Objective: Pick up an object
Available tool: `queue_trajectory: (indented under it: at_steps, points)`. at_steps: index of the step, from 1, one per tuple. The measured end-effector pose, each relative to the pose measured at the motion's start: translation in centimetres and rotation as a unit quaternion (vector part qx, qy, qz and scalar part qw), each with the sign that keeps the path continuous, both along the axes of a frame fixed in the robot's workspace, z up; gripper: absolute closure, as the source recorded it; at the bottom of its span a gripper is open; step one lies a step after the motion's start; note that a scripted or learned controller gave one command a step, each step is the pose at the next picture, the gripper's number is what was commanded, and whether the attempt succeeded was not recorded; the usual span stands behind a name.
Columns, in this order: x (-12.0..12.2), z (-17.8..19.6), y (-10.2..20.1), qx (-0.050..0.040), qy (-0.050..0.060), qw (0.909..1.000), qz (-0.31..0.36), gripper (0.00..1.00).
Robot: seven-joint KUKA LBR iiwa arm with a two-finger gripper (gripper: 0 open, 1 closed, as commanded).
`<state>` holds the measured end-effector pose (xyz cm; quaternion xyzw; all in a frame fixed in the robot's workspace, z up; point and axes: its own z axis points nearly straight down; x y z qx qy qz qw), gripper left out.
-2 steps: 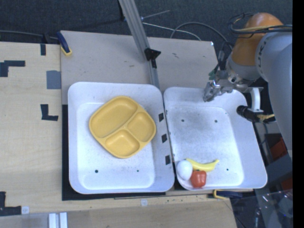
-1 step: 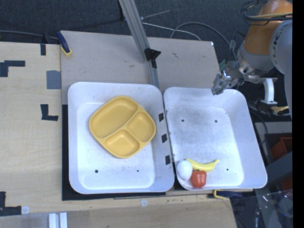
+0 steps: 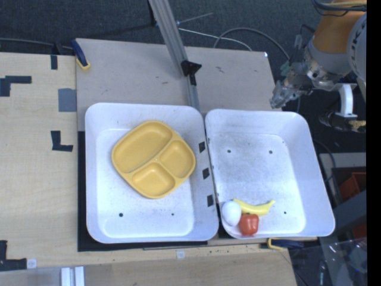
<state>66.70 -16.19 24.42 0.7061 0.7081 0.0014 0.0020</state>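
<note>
At centre left of the frame the left bin [image 3: 95, 159] holds a yellow divided plate [image 3: 153, 158], lying flat in its upper half. To its right, the right bin [image 3: 297, 154] has three things clustered at its lower edge: a white egg [image 3: 230, 212], a red pepper [image 3: 249, 224] and a yellow banana [image 3: 257, 207], all touching or nearly so. At upper right the gripper [image 3: 281, 95] hangs outside the bins, just above the right bin's top corner; whether it is open or closed cannot be told.

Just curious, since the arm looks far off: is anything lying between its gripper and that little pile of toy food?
No. In the camera view, the gripper hangs beyond the right bin's far rim; between it and the banana, egg and red pepper is bare white floor.
</note>
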Motion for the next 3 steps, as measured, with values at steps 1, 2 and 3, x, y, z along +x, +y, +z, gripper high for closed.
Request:
queue_trajectory:
  at_steps: [1, 2, 3]
  points:
    - [-1.8, 0.0, 4.0, 0.001, 0.003, 1.0, 0.001, 1.0]
    - [-5.1, -1.0, 8.7, 0.001, 0.004, 1.0, 0.001, 1.0]
    - [-8.2, -2.1, 13.8, 0.001, 0.005, 1.0, 0.001, 1.0]
